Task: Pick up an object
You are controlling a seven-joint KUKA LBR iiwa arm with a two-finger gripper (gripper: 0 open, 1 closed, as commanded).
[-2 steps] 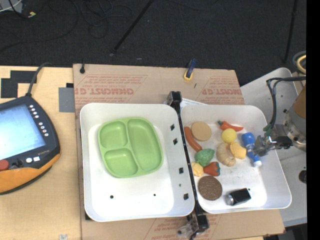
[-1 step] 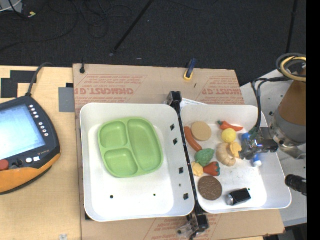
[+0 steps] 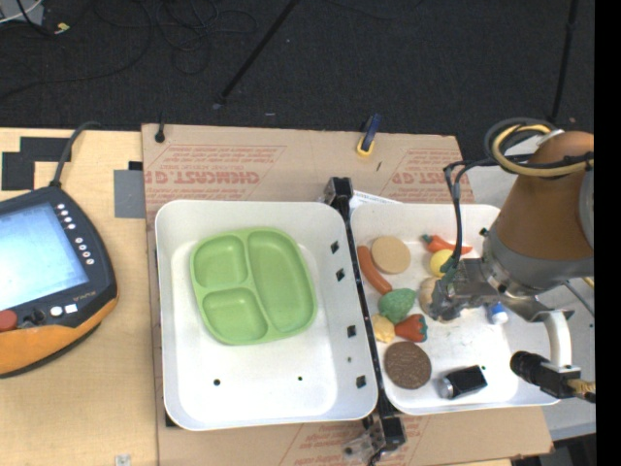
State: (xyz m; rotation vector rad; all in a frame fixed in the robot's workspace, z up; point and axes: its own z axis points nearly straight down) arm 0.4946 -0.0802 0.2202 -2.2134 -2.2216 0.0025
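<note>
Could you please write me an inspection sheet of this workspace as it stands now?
Surface: cardboard-covered bench bearing two white bins side by side, left bin and right bin.
Job's things: in the right bin, a tan disc, sausage, green piece, strawberry, brown disc, black block and a yellow piece by the arm.
Clutter: green tray with three compartments in the left bin; blue-and-yellow clamp at the far edge.
Grippers: claw low over the right bin; fingers unclear.
Cables: loops on the arm; more on the dark floor.
Surroundings: pendant at the left.
</note>
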